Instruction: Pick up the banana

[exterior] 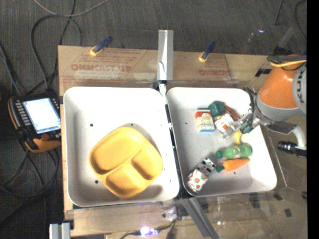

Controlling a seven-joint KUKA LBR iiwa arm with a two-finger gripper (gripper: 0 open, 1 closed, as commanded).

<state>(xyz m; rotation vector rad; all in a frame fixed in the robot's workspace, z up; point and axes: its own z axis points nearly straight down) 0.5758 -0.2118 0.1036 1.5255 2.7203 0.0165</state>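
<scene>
From above, the claw (242,123) sat low in the right bin (259,180), over a small yellow piece, seemingly the banana (239,136), just above the green bottle (236,151). Whether it was clenched or released could not be told.

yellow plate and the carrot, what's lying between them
In the camera view, between the yellow divided plate and the carrot come the bins' adjoining walls, then a small printed carton near the carrot.

Banana (238,136) mostly hidden under gripper (244,125); only a yellow sliver shows. Arm (284,91) cut off at right edge.
</scene>
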